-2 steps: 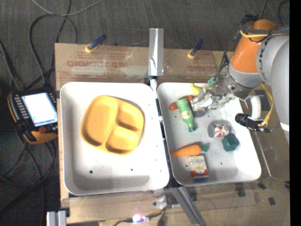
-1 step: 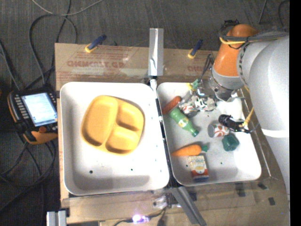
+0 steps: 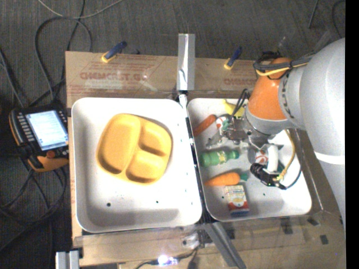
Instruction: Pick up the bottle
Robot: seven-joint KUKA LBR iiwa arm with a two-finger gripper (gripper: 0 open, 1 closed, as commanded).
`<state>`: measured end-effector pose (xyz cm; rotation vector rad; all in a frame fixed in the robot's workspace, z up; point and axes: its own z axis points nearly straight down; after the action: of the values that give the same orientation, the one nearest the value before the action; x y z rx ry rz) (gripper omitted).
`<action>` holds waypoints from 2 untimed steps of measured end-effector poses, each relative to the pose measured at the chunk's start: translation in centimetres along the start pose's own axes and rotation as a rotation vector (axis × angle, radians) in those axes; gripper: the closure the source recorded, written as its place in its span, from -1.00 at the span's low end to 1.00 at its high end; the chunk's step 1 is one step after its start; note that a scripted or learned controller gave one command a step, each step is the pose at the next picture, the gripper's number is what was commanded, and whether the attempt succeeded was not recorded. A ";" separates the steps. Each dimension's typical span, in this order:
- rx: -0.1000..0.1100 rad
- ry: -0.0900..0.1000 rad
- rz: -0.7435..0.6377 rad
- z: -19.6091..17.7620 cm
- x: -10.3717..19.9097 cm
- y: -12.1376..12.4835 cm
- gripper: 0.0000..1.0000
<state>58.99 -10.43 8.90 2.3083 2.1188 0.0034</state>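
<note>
Here the bottle (image 3: pixel 220 158) is lying lengthwise left-to-right just below-left of the gripper (image 3: pixel 229 134), whose grip state I cannot tell.

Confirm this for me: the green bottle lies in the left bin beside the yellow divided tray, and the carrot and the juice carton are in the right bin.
One detail is wrong. The camera view shows the green bottle lying in the right bin, just above the carrot and the juice carton. The yellow divided tray sits in the left bin, apart from the bottle.
</note>
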 end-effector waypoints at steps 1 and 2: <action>-0.002 0.003 -0.001 -1.0 0.2 0.1 1.00; 0.008 0.001 -0.042 -9.9 -6.1 3.0 1.00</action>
<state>61.37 -16.71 18.89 2.2683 2.1709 -0.0050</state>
